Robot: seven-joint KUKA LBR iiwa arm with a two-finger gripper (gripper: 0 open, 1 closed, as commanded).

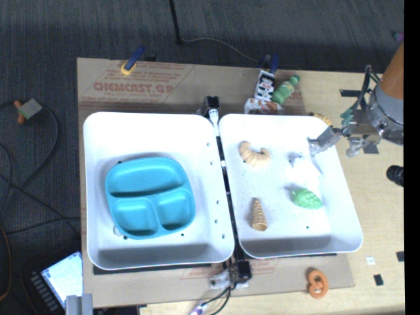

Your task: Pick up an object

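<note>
So from the overhead camera, the claw [336, 138] was hanging over the far right edge of the right bin [341, 241], reaching in from the right side of the table [367, 268]. Honestly couldn't tell whether it was spread or pressed together, and nothing was visibly pinched in it.

Stuff in the right bin: a curled tan croissant-looking piece [254, 154] sat toward the far left part, well to the left of the claw. A green leafy-looking toy [306, 197] lay nearer to us than the claw and a bit left of it, not touching it. A tan cone [258, 214] was in the near left area, far from the claw. There was also a small pale bit [294, 157] between the croissant piece and the claw, too small to make out.

The left bin [98, 176] held a blue divided tray [150, 196], three compartments, sitting flat.

Outside the bins: a green bottle-ish thing [285, 90] lay on the table beyond the right bin, next to some printed packaging [263, 92]. An orange ring-shaped object [317, 283] was on the table just past the near edge of the right bin.
</note>
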